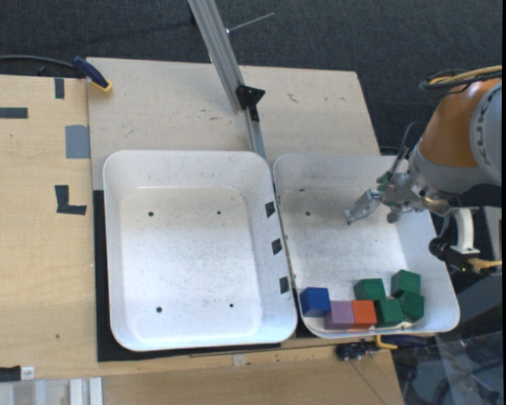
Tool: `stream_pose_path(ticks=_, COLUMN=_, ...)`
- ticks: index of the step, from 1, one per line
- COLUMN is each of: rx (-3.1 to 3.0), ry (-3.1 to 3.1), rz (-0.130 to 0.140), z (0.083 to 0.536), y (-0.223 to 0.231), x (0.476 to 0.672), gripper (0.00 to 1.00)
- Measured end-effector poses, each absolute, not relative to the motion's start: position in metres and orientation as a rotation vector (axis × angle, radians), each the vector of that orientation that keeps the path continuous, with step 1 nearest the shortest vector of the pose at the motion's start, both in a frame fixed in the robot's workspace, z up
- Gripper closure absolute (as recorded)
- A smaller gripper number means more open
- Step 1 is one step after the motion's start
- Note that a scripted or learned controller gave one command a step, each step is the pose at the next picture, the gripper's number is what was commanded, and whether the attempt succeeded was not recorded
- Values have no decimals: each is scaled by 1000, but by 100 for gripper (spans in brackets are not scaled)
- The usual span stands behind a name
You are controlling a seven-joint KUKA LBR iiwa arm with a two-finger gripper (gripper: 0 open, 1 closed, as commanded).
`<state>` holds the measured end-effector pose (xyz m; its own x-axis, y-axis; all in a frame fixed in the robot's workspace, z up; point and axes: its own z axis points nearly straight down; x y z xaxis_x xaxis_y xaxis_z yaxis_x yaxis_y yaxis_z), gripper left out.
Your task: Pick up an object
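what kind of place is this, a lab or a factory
Most likely a robotics lab bench for grasping trials: two white bins side by side on a plywood bench, small coloured blocks bunched in one corner, and an arm's claw above them.

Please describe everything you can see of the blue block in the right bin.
The small blue cube-shaped block looks solid and matte, perhaps foam or wood. It sits flat on the floor of the shallow white right bin, in the near corner beside the wall next to the other bin. It is the end of a row: a purple block sits against its side. The pincer is apart from it.
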<state>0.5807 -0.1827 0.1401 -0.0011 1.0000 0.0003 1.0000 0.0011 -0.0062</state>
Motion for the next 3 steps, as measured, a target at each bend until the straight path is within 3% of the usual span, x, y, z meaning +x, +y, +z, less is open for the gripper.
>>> stream_pose_path(ticks=1, rx=-2217, ry=-2224, rz=1, z=153, y=-182, x=582, gripper=100)
stream_pose_path(ticks=2, rx=-2222, ry=-2225, rz=-4, z=201, y=-179, x=575, gripper=100)
stream_pose_path(ticks=3, rx=-2220, ry=-2223, rz=-1, z=208, y=-178, x=575, gripper=100)
